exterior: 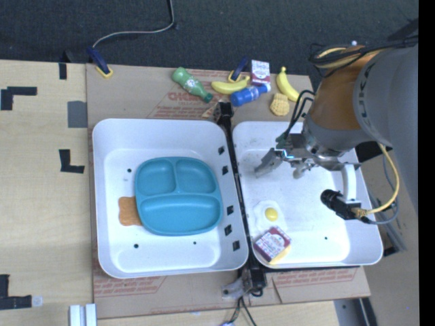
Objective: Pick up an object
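Fried egg [270, 214], a small toy with a yellow yolk, lies flat on the floor of the right bin [353, 250], left of centre and toward the near side. Just nearer, touching the bin's near-left corner, sits a red-and-white packet on a small plate [272, 244]. Either would serve as the object to pick.

The gripper [282, 163] hangs over the far half of the same bin, its two grey fingers [265, 164] splayed apart with nothing between them, so it is open and empty. It sits farther back than the egg, with bare bin floor under it.

To do this step well, the arm should, in my judgement, travel toward the near side until the gap between the fingers is centred over the chosen item before descending. The egg is thin and flat, so a pinch will likely slip unless the fingers reach right down to the floor and close across its narrow width. The packet looks bulkier and may offer a surer hold, though its place against the wall leaves little room for one finger.

The left bin [109, 182] holds a blue divided tray [178, 195] with a tan piece [127, 211] beside it; toy bananas [230, 85] and bottles lie beyond the bins.
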Motion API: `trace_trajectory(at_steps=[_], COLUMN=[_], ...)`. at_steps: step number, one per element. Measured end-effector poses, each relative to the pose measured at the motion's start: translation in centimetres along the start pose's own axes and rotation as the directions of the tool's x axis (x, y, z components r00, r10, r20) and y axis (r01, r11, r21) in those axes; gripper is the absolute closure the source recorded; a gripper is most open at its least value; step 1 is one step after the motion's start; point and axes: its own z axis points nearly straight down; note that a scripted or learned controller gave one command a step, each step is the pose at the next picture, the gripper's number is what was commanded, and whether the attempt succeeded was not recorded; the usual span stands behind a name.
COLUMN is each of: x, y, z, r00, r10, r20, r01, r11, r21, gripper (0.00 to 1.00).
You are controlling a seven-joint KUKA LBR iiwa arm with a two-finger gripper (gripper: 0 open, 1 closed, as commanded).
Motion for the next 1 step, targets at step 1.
trace_trajectory(at_steps=[1], x=[-5.57], y=[-3.37], z=[8.92], r00=[1.000], r10=[0.002], r20=[0.000], r01=[-0.002], r11=[1.000], r21=[0.002], gripper=[0.00])
